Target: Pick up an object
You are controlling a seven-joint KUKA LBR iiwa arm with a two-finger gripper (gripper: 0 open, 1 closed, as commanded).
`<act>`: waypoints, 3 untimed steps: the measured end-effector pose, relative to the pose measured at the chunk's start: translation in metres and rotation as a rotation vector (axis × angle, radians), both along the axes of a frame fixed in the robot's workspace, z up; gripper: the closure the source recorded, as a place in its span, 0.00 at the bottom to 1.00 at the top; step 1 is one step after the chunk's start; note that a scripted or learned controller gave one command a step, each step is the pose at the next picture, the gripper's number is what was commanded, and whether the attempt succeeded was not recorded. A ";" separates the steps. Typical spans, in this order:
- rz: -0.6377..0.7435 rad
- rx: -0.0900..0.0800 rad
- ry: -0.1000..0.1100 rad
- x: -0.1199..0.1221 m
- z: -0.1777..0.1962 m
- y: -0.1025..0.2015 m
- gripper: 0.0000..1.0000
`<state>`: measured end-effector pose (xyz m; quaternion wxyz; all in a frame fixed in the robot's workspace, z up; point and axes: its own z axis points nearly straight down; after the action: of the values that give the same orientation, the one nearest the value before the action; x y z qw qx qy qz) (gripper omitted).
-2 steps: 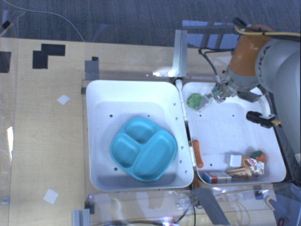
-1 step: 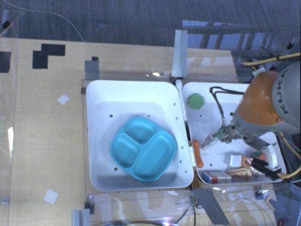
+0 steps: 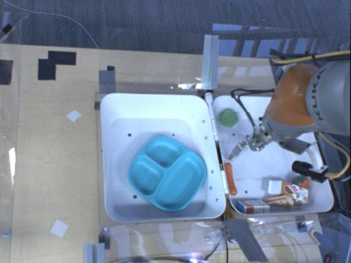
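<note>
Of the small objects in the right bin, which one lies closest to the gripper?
The green ball, just up-left of the gripper; the orange carrot lies farther down.

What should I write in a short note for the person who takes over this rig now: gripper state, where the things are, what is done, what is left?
Gripper: over the right bin, above its left half, holding nothing.
Right bin: green ball at the far left corner, orange carrot-like piece along the left wall, small boxes and a tube along the near edge.
Left bin: blue divided plate.
Done: nothing picked up yet.
Left: grasp one object and lift it.
</note>
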<state>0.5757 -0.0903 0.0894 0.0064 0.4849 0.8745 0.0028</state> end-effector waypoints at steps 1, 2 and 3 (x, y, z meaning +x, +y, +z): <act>0.110 -0.001 0.003 0.096 0.077 -0.016 0.00; -0.049 0.001 0.003 0.032 -0.001 -0.010 0.00; -0.022 0.001 0.001 -0.018 0.000 -0.005 0.00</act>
<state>0.5573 -0.0954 0.0898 0.0056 0.4946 0.8691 0.0029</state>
